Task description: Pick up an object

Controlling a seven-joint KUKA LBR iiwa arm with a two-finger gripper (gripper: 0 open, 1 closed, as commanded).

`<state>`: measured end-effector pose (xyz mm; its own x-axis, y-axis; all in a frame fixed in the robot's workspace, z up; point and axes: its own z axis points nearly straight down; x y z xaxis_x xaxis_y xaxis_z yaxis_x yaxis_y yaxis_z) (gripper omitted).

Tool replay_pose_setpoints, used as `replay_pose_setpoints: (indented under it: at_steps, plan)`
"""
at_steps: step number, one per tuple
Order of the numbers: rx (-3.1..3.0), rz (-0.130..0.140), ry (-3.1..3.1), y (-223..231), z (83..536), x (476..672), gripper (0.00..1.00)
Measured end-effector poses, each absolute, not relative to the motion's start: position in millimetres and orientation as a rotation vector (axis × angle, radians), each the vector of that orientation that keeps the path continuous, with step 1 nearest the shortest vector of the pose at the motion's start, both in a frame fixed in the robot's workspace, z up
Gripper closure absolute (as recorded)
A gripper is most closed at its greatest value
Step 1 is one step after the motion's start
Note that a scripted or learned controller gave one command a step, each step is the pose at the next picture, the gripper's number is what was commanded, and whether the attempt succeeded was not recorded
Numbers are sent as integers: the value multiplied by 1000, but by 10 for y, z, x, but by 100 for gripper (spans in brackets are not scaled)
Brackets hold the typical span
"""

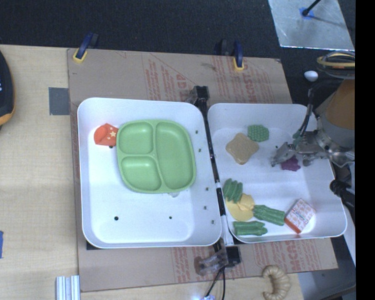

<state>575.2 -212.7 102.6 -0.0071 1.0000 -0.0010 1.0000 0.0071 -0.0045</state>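
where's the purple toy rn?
Right bin, upper right part: the purple toy lies right under the gripper, right of the tan piece and below-right of the green waffle.

Glossy plastic bins [100,227] (green plate [156,155] matt)

Pale wood-grain bench top [31,186] under a brown cardboard sheet [175,74], clamped along its far edge by blue-and-yellow clips [84,47]. Dark carpeted floor [144,11] beyond. A grey tape patch [59,100] sits beside the cardboard's left edge.

One fixed camera looks down at a slant on both white bins [144,233] — whole bench [31,186] in view.
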Motion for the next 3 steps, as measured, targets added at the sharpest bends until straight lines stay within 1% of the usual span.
replay_pose_setpoints:
  at_steps: [1,2,3]
  plan:
    - [-2211,7,-2229,-2137,1135,5755,100]
    - [-2210,7,-2230,-2136,1131,5754,0]
    - [-2211,8,-2232,-2147,1239,5756,100]
